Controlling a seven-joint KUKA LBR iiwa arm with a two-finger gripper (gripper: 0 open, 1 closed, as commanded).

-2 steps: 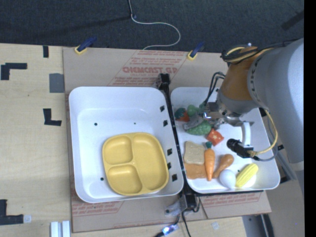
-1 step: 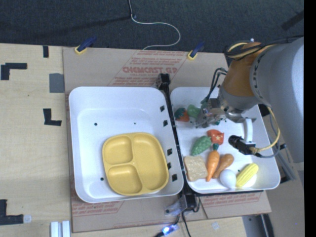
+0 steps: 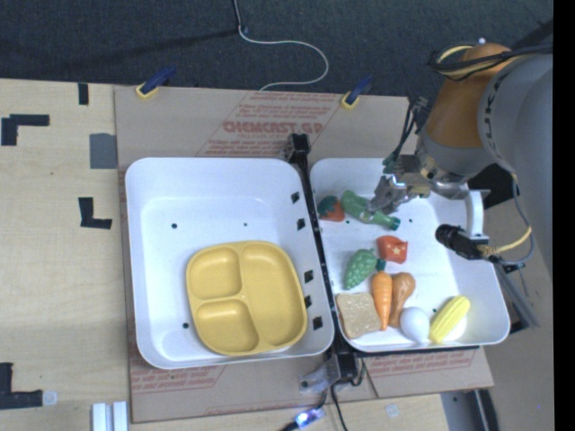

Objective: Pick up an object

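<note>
Cardboard (image 3: 269, 128) covers the pale wooden bench (image 3: 54, 241) beneath both bins and carries faded red print whose first line seems to read "CHEMCAST"; the rest is too faint to make out. Black tape marks (image 3: 90, 214) dot the wood on the left, and two blue-and-yellow clamps (image 3: 154, 81) pin the cardboard's far edge. At the near side, the left bin (image 3: 162, 196) holds a yellow divided plate (image 3: 244, 296), lying flat. The right bin (image 3: 467, 326) holds toy food along its near wall: a slice of bread (image 3: 357, 313), a carrot (image 3: 383, 298), a white egg (image 3: 414, 323) and a corn cob (image 3: 450, 318), with a green leafy piece (image 3: 360, 268) and a red piece (image 3: 393, 249) further in. Beyond them a green vegetable (image 3: 359, 206) lies near the far-left corner, just beside a small orange piece (image 3: 331, 210). The gripper (image 3: 389, 196) reaches down at that vegetable's right end; whether it is closed or has hold of anything cannot be told. Past the bench, a white cable (image 3: 278, 48) loops over dark carpet (image 3: 108, 16).
</note>
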